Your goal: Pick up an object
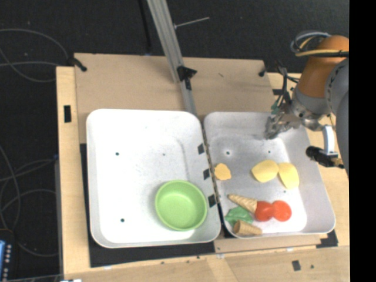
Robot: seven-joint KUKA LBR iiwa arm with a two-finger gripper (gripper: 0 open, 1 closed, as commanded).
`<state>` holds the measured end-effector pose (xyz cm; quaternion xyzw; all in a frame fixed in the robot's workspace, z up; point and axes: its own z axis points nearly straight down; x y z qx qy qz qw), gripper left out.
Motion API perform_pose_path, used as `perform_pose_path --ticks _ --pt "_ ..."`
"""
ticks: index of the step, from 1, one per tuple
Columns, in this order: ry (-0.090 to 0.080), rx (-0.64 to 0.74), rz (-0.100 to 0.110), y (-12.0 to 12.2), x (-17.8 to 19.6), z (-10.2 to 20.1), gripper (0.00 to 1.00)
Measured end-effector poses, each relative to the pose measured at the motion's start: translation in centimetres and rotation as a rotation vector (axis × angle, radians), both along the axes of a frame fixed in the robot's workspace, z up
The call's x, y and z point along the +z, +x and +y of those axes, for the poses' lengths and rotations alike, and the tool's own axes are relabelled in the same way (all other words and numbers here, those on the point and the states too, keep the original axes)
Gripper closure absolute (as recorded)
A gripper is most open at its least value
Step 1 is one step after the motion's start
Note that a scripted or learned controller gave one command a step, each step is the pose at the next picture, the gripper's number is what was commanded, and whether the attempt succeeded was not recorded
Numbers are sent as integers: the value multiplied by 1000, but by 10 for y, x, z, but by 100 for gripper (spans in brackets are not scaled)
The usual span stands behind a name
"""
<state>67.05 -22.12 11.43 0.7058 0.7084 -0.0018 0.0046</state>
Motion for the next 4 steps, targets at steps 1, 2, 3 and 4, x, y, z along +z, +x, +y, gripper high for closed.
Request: perform_pose_path --ticks 1,2,3,4 --pt "7 -1 -3 -1 49 6 100" --pt "8 0 -4 2 94 5 100" --pt "7 1 -5 14 148 2 100" --pt "9 2 3 -5 143 60 100"
